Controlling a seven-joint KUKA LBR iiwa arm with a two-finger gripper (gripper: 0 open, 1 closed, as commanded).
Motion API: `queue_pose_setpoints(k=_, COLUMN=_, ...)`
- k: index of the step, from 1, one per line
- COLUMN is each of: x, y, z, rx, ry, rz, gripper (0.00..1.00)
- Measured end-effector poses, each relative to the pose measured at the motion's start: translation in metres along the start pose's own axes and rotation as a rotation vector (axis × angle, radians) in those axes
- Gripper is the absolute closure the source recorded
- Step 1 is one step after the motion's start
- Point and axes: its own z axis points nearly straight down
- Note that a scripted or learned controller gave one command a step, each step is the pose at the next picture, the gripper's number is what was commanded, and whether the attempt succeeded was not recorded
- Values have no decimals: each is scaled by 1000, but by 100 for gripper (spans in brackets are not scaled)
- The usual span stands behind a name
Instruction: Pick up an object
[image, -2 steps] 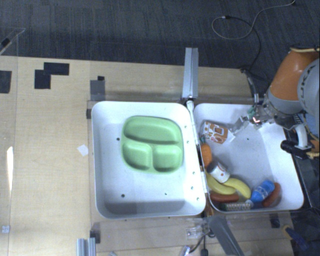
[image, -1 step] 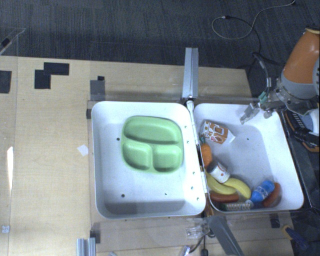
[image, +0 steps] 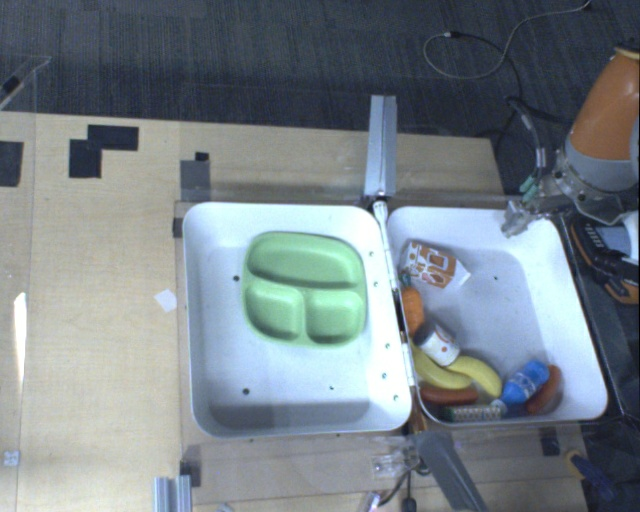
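White bins (image: 200, 330), two: one green tray (image: 303, 287), one banana (image: 462, 372); hand (image: 516, 218) grip unclear.

A green three-compartment tray (image: 303, 288) lies flat in the left bin. In the right bin lie an orange-and-white carton (image: 433, 265), a carrot (image: 411, 307), a banana (image: 460, 373), a blue bottle (image: 524, 382) and a brown sausage (image: 450, 396).

An orange band (image: 608, 105) is seen above a grey wrist (image: 598, 180), from which a small metal-grey gripper (image: 518, 217) extends.
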Motion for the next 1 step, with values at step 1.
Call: queue_pose_setpoints(k=1, x=-31, y=10, z=-86, rx=6, ry=3, rz=-18, gripper=100)
